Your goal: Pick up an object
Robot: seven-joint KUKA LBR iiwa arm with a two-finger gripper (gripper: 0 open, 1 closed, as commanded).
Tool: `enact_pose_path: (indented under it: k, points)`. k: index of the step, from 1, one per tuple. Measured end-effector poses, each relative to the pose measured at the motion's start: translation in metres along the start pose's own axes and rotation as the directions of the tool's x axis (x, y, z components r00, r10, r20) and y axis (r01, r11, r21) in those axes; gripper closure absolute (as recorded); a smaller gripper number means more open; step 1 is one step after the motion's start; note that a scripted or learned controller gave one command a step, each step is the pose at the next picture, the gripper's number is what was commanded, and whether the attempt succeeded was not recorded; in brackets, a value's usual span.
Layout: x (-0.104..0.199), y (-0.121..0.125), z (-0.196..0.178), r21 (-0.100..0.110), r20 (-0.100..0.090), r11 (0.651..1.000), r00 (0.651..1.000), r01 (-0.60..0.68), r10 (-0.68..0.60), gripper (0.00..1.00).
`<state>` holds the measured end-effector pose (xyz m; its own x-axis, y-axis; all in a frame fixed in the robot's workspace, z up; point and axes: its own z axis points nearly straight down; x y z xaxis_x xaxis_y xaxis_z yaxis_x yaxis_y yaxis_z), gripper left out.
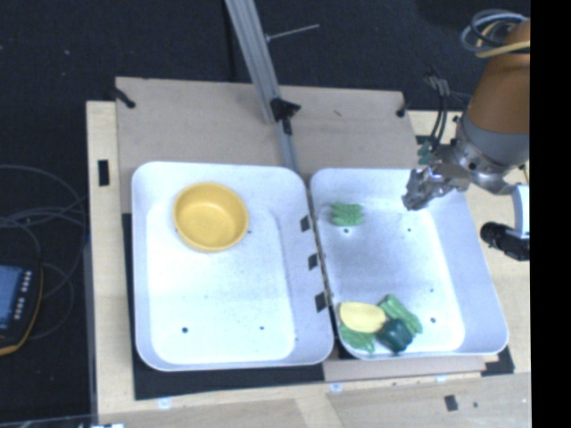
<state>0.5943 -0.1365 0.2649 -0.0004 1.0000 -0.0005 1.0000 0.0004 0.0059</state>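
The wooden worktop (357,132) carries two shallow white plastic bins side by side. The right-hand bin (446,266) serves as the landmark for all positions below; the left-hand bin (223,328) adjoins its left wall.

Round yellow plastic bowl (211,216): well to the left of the landmark bin, in the upper part of the neighbouring bin. It appears rigid, light and smooth. Take hold across the rim wall, not the wide body.

Pile of small toy-like items in the near left corner of the landmark bin:
- Pale yellow rounded piece (359,316), against the left wall. Probably light and slippery; grasp across its short axis.
- Dark green blocky piece (395,335), just beside the yellow piece on its right. Material cannot be determined.
- Bright green elongated piece (399,313), touching the dark green piece at its upper side. A grasp across its narrow width is advised.
The items crowd each other and the bin wall; a grasp here risks disturbing neighbours.

Small green leafy-shaped piece (347,213): upper left area of the landmark bin, well apart from the pile. It looks flat, light and possibly soft. It stands isolated and is judged the easiest candidate.

The claw (417,194) hangs over the upper right area of the landmark bin, to the right of the leafy piece. Nothing is visible between its fingers. Its degree of opening cannot be determined.
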Motion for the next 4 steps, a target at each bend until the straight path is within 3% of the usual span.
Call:
enact_pose_path:
  k: [2,4]
  points:
    - [0.116,-0.023,0.013,0.005,-0.001,1.0,1.0,0.003,-0.003,1.0]
    - [0.221,-0.061,0.012,0.005,-0.001,1.0,1.0,0.003,-0.003,1.0]
